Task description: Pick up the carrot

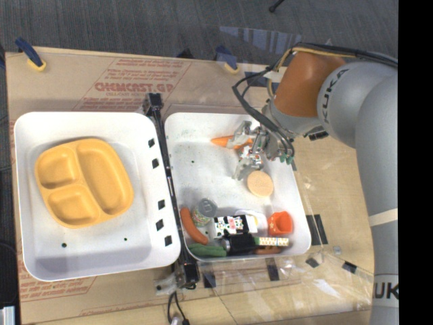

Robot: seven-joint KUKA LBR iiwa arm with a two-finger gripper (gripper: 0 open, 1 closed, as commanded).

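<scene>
The carrot (224, 141) lies in the right bin (177, 181), toward its twelve o'clock wall. The tool (247, 160) sits just at the carrot's four o'clock; I cannot tell whether it is released or clenched. A tan disc (260, 184) rests at the tool's five o'clock. The left bin (27, 235) holds a yellow tray (82, 181).

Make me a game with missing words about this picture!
The yellow plate with three sections lies in the ____ bin. The carrot lies in the ____ bin, near its far wall. The gripper hangs over the bin that holds the ____. The tan round disc sits just ____ the gripper.

Missing words: left; right; carrot; below
</scene>
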